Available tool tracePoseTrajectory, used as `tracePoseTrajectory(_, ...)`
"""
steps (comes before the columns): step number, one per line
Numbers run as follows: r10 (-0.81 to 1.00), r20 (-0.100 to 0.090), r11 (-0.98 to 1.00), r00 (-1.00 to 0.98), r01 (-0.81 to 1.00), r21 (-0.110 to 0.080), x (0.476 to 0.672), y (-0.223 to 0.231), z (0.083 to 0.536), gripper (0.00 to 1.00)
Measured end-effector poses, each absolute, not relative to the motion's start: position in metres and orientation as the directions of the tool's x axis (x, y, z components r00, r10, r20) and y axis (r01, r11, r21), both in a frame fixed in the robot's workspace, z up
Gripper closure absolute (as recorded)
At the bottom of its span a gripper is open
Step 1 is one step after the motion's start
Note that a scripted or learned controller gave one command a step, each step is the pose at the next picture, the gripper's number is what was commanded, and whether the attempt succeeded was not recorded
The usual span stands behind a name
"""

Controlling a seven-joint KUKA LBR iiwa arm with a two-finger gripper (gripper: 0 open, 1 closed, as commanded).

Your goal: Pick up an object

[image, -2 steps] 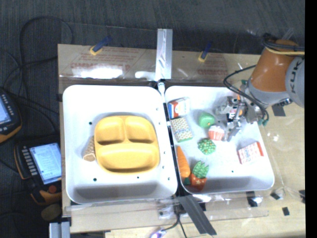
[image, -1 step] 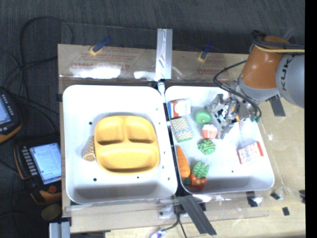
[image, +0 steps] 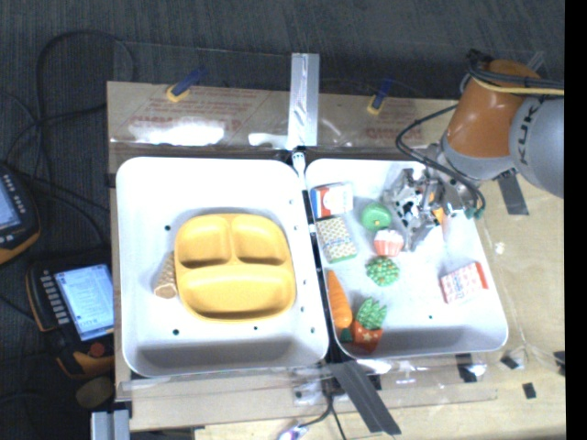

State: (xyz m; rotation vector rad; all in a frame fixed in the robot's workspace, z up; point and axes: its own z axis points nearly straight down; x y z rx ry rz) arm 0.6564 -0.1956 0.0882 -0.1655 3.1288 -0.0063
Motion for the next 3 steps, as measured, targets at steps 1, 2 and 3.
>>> tracePoseTrajectory(1, -0.126, -0.008, 0.992, -0.992, -0.126, -0.006, 0.664, -0.183, 0.089, 0.00)
tracePoseTrajectory(2, -0.126, -0.015, 0.992, -0.992, -0.125, -0.007, 0.666, -0.182, 0.101, 1.00)
tracePoseTrajectory(3, -0.002, -0.006, 1.000, -1.000, -0.002, 0.001, 0.670, -0.135, 0.194, 1.00)
